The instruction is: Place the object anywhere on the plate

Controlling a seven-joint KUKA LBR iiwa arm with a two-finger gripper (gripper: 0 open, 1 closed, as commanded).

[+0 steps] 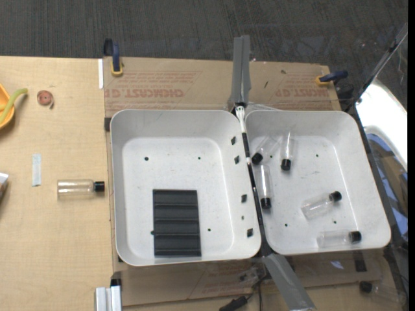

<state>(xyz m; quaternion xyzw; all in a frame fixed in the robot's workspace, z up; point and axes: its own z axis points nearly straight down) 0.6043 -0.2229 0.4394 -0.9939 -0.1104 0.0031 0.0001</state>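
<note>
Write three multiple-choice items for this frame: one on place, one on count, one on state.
1. Where does the black ridged plate lie?
A. In the left bin
B. In the right bin
C. On the wooden bench

2. How many clear vials lie in the right bin?
A. One
B. Five
C. Nine

3. How is the vial on the bench, outside the bins, resting?
A. Upright on its base
B. On its side
C. Propped against the left bin

Answers:
1. A: the plate sits on the floor of the left bin, toward its near edge.
2. B: five black-capped vials are scattered across that bin.
3. B: it lies flat, cap pointing toward the left bin, with a gap between them.
</note>
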